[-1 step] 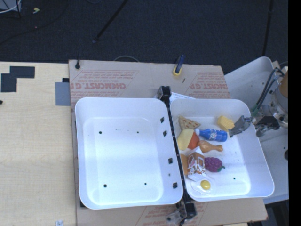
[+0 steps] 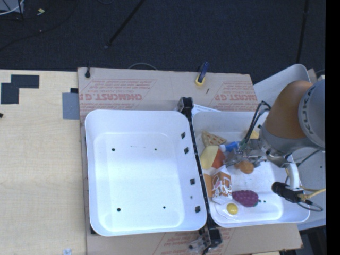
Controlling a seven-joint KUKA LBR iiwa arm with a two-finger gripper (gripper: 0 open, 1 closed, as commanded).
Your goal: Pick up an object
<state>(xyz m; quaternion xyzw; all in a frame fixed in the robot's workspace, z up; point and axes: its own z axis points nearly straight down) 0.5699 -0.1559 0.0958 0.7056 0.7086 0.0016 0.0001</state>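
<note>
My gripper is low in the right bin, reaching in from the right under the orange band of the arm. An orange ball lies right at its tip, on the near side; whether they touch is unclear. A small blue object sits just to the left of the gripper. Further left are a yellow block with a red piece beside it, and a tan wedge behind them.
Near the bin's front lie an orange-and-white packet, a purple lumpy object and a small yellow piece. The left bin stands alongside, parted from the right one by a ridge with black clips.
</note>
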